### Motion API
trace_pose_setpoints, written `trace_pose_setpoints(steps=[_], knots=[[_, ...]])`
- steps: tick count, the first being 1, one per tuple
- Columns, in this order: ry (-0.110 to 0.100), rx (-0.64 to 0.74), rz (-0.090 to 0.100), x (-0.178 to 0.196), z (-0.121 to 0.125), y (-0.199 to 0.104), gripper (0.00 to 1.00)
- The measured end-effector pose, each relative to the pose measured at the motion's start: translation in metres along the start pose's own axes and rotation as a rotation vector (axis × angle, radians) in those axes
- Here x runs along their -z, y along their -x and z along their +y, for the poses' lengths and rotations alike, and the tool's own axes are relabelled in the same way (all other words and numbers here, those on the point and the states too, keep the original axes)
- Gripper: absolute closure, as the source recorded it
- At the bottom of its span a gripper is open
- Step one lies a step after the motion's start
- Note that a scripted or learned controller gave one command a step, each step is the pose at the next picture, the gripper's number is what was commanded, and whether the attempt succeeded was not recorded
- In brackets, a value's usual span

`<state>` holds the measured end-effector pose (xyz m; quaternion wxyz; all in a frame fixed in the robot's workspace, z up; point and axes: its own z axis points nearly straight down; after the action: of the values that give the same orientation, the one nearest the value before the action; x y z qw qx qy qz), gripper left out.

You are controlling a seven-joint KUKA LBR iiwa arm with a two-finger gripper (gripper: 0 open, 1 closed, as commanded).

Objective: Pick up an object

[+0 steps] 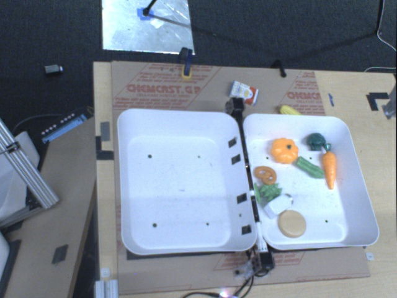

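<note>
The right bin point(356, 185) holds several toy foods. An orange pumpkin point(285, 150) lies near its back left, with a dark green broccoli point(317, 141) to its right. An orange carrot point(329, 168) lies beside a green pod point(309, 167). A brown pretzel point(265, 174), a leafy green piece point(268, 192), a white block point(277, 205) and a round tan biscuit point(291, 223) line the bin's left side. A grey piece point(390, 104) that may belong to the arm shows at the right edge.
The left bin point(180, 179) sits beside the right one. Behind the bins, a yellow toy point(289, 110) and a small red-and-white packet point(243, 92) lie on the cardboard. A blue-and-yellow clamp point(185, 63) grips the bench's back edge.
</note>
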<state>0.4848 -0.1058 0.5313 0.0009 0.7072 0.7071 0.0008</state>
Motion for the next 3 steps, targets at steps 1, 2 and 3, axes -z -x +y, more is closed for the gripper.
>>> trace_pose_setpoints(steps=[1, 2, 3], knots=[[0.002, 0.004, -0.001, 0.004, 0.0019, -0.0119, 1.0], [0.001, 0.004, -0.001, 0.0038, 0.0019, -0.0118, 1.0], [0.001, 0.003, -0.001, 0.0039, 0.0018, -0.0132, 1.0]])
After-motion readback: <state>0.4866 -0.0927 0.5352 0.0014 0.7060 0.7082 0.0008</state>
